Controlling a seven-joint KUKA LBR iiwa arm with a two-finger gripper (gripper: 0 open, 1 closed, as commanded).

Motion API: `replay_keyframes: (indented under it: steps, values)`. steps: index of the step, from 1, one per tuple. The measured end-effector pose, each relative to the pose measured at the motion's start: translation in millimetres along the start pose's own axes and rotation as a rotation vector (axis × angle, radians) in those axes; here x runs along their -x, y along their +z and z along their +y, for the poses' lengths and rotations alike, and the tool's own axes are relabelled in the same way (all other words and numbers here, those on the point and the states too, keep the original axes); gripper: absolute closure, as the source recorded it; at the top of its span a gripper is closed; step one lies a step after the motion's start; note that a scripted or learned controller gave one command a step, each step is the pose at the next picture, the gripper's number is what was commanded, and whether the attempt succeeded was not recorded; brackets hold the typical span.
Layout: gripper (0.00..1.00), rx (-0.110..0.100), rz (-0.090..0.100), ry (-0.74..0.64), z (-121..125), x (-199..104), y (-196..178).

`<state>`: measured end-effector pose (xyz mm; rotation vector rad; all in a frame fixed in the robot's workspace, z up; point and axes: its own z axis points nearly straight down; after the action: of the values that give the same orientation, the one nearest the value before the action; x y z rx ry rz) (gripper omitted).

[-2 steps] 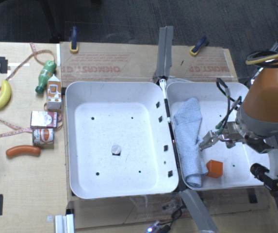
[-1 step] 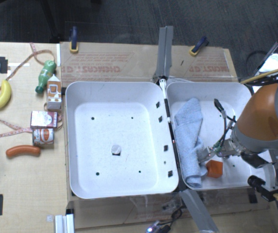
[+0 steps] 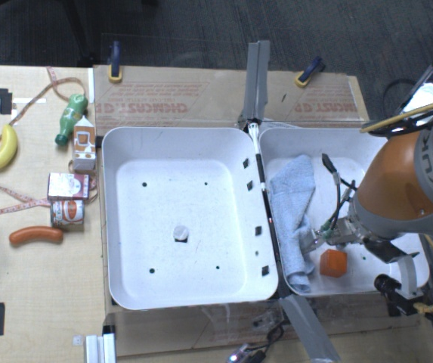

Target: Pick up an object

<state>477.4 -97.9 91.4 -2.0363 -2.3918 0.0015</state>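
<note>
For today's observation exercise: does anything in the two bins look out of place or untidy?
The blue towel in the right bin lies crumpled and bunched along the divider, not folded flat. An orange block sits beside it near the gripper. The left bin holds one small white object.

Smooth white plastic bins [image 3: 125, 225], soft nubby blue cloth towel [image 3: 292, 203] in the right bin, matt orange block [image 3: 334, 263] beside the towel

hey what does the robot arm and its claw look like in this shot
The arm is bulky and rounded, with a broad orange band above the wrist and grey casing beside it bearing part of dark lettering. Below the band sits a grey metal wrist section. Thin dark cables loop past it toward the claw, a small metallic piece. Black fittings hang off the arm's lower side.
</note>
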Motion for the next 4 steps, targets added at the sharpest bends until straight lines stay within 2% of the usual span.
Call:
replay_keyframes:
  steps: [1, 2, 3, 4]
  values:
    - [0.0, -0.001, 0.0, 0.162, 10.6, 1.5, 0.1]
    - [0.0, -0.002, 0.001, 0.048, -2.8, 14.2, 0.5]
    - [0.0, -0.001, -0.001, 0.14, 19.1, 3.3, 0.2]
    - [0.0, -0.001, 0.001, 0.004, -3.3, 17.8, 0.4]
